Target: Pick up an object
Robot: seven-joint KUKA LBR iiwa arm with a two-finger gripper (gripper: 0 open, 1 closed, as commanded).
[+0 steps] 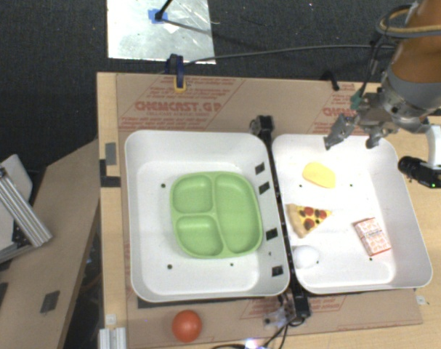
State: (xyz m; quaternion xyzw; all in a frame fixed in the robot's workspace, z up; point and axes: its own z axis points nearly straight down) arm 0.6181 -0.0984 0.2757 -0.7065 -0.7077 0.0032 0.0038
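Pizza slice (308, 218), a toy wedge, lies in the right bin (405, 224) near the bin's left wall. Its long axis runs roughly left to right, slightly tilted, with the crust end at the left and the tip pointing right. From my remote seat I see bare white floor to its right. Just above it sits a yellow oval piece (319, 174), its long axis tilted down to the right. A small red-and-white carton (371, 236) lies well to the right, angled, near the bin's right wall. A white round object (304, 256) rests just below the slice, near the bin's lower left corner.

My gripper (357, 135) hangs over the top edge of the right bin, its two fingers spread apart with nothing between them.

In the left bin (144, 195) lies a green divided tray (216, 214). An orange ball (187, 325) sits on the bench (205, 97) below that bin.
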